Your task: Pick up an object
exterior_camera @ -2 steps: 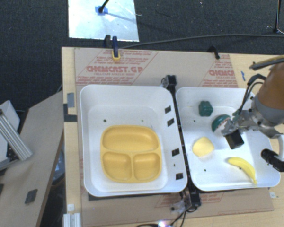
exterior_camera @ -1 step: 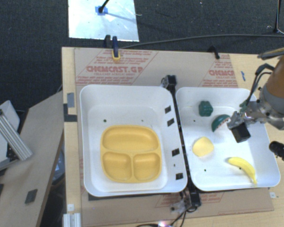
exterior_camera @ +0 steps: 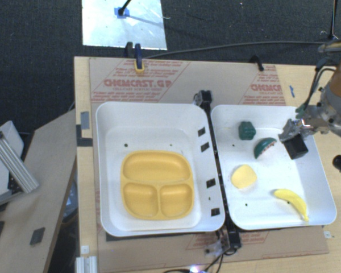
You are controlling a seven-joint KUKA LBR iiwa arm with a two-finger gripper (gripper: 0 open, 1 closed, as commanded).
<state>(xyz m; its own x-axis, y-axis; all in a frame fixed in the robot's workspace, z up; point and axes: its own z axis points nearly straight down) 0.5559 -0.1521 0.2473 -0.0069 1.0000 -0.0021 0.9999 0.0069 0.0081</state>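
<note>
Green half-round toy piece (exterior_camera: 265,147): lying in the upper part of the right white shallow bin (exterior_camera: 327,212), toward the frame's right edge, just left of the grey gripper (exterior_camera: 292,131) and apart from it. How far the gripper is being opened, and whether anything is being held, cannot be told. Dark green rounded lump (exterior_camera: 246,130): sitting just above and to the left. Pale yellow round piece (exterior_camera: 244,177): resting below. Yellow plastic banana (exterior_camera: 291,202): lying at the bin's lower right. Left white shallow bin (exterior_camera: 111,152): being occupied by a yellow three-compartment plastic tray (exterior_camera: 157,185).
</note>
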